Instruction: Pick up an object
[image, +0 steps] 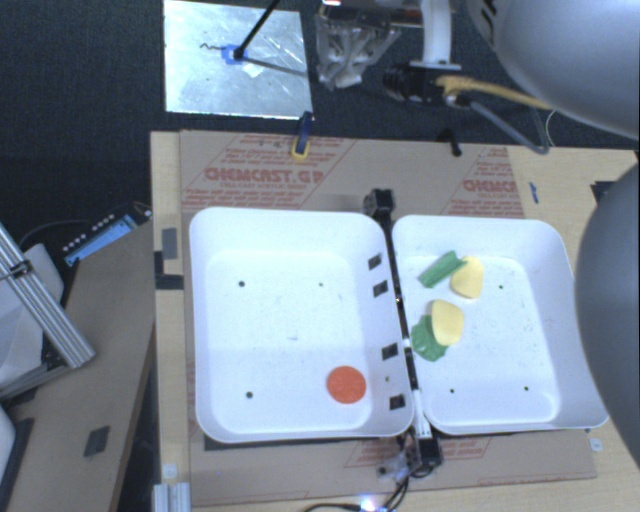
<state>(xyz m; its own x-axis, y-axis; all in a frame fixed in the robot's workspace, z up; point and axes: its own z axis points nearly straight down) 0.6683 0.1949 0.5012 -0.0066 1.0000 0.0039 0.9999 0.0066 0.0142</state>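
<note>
On the counter (170, 420), the left bin (220, 240) holds a single flat orange disc (347, 384), lying near its right wall toward the near edge and well apart from everything else. The right bin (530, 400) holds a cluster close to its left wall: a green strip (437, 269) touching a yellow piece (467, 279) at the far side, and nearer, a second yellow piece (447, 322) overlapping a green piece (427, 341). The grey arm (610, 330) looms along the right edge; whether the gripper is wide or narrow I cannot tell. The orange disc looks the cleaner target, being isolated; a straight vertical descent centred on it, clear of the wall, should serve best.
</note>
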